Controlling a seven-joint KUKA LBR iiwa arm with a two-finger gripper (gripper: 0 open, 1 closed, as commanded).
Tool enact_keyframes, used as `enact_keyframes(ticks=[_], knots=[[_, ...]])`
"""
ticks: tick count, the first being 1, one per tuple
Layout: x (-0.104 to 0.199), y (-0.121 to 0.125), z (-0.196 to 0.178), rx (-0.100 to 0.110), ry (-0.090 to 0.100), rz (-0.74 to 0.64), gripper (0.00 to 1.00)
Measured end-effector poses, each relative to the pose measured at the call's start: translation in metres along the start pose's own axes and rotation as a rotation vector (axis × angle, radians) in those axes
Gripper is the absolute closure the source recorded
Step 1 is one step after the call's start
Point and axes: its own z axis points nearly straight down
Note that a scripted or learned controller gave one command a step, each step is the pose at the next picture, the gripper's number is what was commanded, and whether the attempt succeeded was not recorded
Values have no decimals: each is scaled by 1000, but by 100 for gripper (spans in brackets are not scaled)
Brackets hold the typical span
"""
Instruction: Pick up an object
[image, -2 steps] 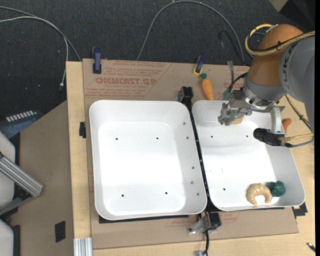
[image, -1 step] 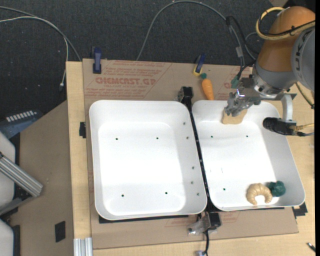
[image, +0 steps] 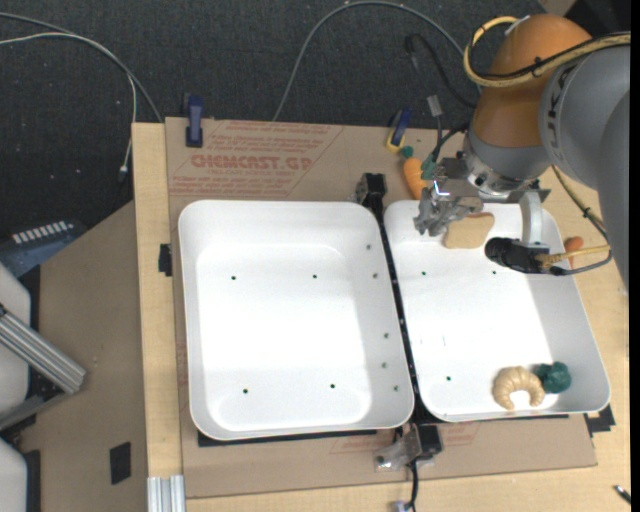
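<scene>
Grey two-finger gripper (image: 436, 214) down at shallow white right bin's (image: 480, 320) far-left corner, beside tan rectangular block (image: 467, 234). Open or closed, can't tell. Red cardboard lettering (image: 250, 160) too blurry to read.

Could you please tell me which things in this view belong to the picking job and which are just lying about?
Belong to the job:
gripper
tan block beside it
croissant-shaped piece
teal piece
right bin, which holds all three

Just lying about:
left bin
blue clamp at the far left
cardboard sheet under the bins
</scene>
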Motion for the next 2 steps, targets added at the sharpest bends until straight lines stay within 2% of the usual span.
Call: enact_keyframes(ticks=[1,2], knots=[[60,-3,3,0,0,-1,100],[104,-4,-9,-1,0,0,100]])
